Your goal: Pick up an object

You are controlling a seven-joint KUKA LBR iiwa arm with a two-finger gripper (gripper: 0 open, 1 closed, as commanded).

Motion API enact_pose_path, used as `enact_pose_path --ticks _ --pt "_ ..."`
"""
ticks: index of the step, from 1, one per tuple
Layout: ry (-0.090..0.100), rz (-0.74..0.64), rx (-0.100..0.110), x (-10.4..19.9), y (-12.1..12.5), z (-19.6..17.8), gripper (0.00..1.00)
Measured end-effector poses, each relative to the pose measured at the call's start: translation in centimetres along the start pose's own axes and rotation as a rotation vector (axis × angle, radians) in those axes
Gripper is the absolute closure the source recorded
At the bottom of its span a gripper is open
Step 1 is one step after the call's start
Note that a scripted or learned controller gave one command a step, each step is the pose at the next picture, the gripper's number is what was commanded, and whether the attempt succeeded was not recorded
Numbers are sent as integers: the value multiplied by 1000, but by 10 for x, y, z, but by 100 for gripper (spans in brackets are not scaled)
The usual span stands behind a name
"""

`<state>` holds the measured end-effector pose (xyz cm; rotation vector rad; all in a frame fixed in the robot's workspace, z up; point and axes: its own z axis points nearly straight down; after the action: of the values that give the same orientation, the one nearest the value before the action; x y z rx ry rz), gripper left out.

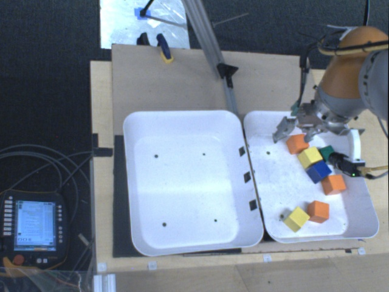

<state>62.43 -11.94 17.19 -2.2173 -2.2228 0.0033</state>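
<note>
In the right bin (267, 181) several small blocks lie loose. An orange block (297, 143), a yellow block (310, 157), a blue block (318, 171) and another orange block (333, 184) form a slanted row, with a green block (327, 152) beside it. A third orange block (318, 211) and a second yellow block (297, 218) sit near the front. My gripper (295, 131) hangs low over the bin's far part, just behind the first orange block. It is open, its fingers spread to either side, and holds nothing.
The left bin (182, 123) stands beside the right one, with black clips along the shared edge. A grey slanted pole (209, 38) crosses behind the bins. A control pendant (30, 227) and cables lie at the far left.
</note>
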Motion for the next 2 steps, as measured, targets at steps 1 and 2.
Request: enact_pose_path --ticks 1,2 --pt "-4 1 -11 -9 -2 51 0" --pt "-7 1 -16 -12 2 58 0"
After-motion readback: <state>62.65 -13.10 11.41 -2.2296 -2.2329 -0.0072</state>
